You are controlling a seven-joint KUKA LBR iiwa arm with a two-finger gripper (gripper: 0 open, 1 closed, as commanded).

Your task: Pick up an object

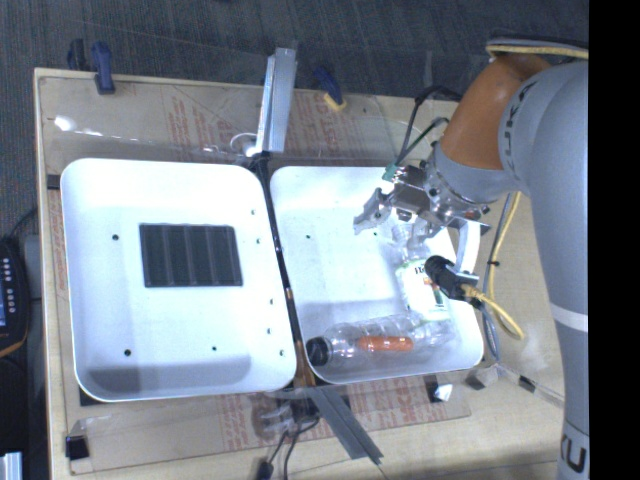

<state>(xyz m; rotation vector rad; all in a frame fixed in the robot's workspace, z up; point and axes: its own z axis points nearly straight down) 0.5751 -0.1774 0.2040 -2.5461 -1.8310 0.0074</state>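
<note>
The arm reaches in from the right and its pincer (400, 218) hangs over the right bin (320, 268). I cannot tell if it is open, or if it has hold of anything.

1 clear bottle (375, 343) with something orange inside lies along the bin's near wall. Another see-through thing (420, 290) lies just below the pincer.

The step looks like going down to grab. Next, the pincer should drop over 1 thing and close.
</note>
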